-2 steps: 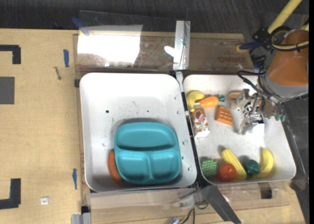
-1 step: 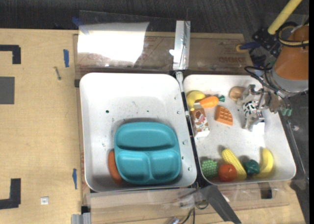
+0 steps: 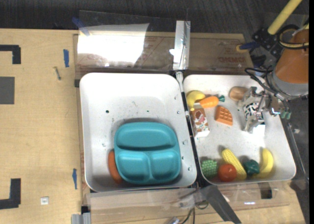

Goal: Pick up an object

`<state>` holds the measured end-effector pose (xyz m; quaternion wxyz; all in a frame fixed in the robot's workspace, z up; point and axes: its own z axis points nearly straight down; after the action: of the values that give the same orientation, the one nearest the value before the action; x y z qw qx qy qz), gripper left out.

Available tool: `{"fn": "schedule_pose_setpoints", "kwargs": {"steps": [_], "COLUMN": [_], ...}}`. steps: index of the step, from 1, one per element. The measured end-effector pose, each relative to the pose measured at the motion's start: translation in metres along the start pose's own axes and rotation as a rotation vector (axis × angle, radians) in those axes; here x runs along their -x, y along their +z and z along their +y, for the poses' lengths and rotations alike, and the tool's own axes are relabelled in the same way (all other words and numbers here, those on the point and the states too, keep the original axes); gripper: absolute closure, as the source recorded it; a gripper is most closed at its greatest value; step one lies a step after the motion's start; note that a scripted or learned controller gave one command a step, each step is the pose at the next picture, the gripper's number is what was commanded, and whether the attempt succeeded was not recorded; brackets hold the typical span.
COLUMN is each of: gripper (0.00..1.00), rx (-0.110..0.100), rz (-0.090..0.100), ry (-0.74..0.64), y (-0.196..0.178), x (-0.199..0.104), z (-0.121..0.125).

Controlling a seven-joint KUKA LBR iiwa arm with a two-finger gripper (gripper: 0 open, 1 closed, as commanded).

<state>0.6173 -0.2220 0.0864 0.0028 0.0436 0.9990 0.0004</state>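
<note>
I see the left bin (image 3: 93, 120) holding a teal divided tray (image 3: 146, 152); the right bin (image 3: 287, 169) holds toy food, a corn cob (image 3: 233, 162) near its near edge, lying diagonally near-right; the gripper (image 3: 255, 115) hovers above, grasp unclear to me.

In the left bin (image 3: 93, 95), the near half is taken up by a teal divided tray (image 3: 146, 152), with an orange item (image 3: 112, 165) wedged at its left edge; the far half is left open. In the right bin (image 3: 287, 142), a bare patch is found at the centre. It is hemmed on the far side by a yellow piece (image 3: 194, 97), a carrot (image 3: 210, 102), a waffle (image 3: 224, 115) and a carton (image 3: 199, 121), and on the near side by broccoli (image 3: 209, 167), a tomato (image 3: 226, 172), corn (image 3: 234, 162) and a banana (image 3: 267, 161). The right side is occupied by the claw (image 3: 254, 118).
</note>
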Motion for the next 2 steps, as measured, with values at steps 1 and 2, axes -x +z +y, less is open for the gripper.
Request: {"fn": "schedule_pose_setpoints", "kwargs": {"steps": [1, 2], "gripper": [0.0, 0.0], "rx": [0.002, 0.004], "rz": [0.002, -0.001], "ry": [0.022, 0.11], "y": [-0.001, -0.001], "x": [-0.035, -0.047], "z": [-0.002, -0.001]}}
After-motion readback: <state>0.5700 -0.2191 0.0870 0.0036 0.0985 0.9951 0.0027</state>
